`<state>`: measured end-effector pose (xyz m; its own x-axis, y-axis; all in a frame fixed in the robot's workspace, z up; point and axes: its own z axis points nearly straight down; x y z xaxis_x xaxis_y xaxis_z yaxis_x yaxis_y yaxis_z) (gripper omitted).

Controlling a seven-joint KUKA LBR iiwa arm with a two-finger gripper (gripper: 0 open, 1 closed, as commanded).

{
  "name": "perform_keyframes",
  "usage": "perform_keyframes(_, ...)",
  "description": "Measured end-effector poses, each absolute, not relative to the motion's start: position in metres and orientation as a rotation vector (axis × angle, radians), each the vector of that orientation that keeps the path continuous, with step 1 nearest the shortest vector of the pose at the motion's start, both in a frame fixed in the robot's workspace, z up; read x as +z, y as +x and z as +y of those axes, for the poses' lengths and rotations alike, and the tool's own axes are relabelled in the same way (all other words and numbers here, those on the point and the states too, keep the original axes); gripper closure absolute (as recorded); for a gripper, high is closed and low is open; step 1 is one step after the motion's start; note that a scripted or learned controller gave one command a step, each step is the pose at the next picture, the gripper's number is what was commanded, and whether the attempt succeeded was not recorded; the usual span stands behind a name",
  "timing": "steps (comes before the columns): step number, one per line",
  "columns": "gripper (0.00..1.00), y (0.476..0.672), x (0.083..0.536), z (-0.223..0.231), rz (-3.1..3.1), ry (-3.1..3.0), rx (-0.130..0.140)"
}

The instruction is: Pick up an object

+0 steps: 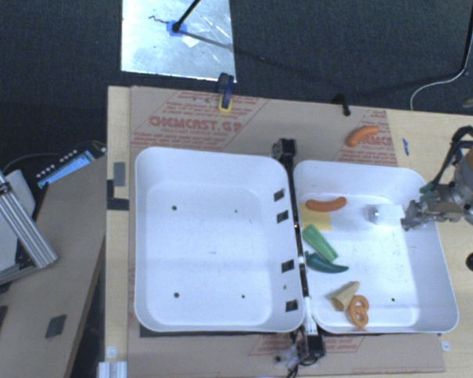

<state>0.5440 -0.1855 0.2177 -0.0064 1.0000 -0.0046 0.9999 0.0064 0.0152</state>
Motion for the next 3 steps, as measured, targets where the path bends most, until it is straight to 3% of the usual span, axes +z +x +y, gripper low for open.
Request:
perform_keyframes(1,1.00,0.571,0.097,-0.143,2.236,2.217,-0.002)
perform_keyframes(2,1.00,0.636,0.085,-0.121,2.227,2.209,0.005)
perform_keyframes(3,0.00,0.634,0.085,-0.123,2.225,2.215,0.002)
